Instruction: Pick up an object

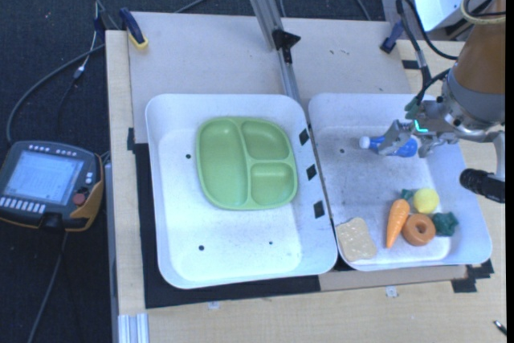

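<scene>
Hand [405,139] is lowered into right bin [353,112] at right of frame, positioned over a blue object [404,147]; grip state cannot be told; likely placed for a grasp

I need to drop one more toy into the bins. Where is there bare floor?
Left bin: a bare strip in front of the green tray. Right bin: bare middle left of the carrot. Its near right corner is crowded; the gripper occupies the far part.
</scene>
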Controlling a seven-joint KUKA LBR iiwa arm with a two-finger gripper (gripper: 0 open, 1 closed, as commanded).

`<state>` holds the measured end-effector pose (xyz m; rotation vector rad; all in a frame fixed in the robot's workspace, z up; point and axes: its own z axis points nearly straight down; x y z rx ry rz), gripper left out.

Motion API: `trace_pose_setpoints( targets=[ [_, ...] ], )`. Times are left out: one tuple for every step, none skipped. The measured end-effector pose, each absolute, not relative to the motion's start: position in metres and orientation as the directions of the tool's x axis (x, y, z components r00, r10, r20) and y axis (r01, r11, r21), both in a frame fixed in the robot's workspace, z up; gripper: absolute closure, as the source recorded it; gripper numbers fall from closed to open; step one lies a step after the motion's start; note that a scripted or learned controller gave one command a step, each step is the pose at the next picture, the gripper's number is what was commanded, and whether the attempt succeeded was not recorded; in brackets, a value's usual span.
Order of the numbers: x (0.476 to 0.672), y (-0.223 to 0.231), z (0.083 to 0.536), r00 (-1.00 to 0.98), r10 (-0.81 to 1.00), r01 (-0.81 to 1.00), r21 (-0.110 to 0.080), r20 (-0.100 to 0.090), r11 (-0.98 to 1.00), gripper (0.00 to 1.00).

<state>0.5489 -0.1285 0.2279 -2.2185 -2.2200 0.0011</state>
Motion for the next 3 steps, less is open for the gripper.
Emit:
trace_pose_setpoints(
  targets=[
    [0.549,-0.129,0.228,-0.001,1.000,1.000,-0.001,0.001,0.001,0.00],
    [0.551,-0.130,0.186,0.000,1.000,1.000,-0.006,0.002,0.000,0.00],
    [0.550,-0.133,0.143,0.001,1.000,1.000,-0.005,0.002,-0.001,0.00]
  ],
)
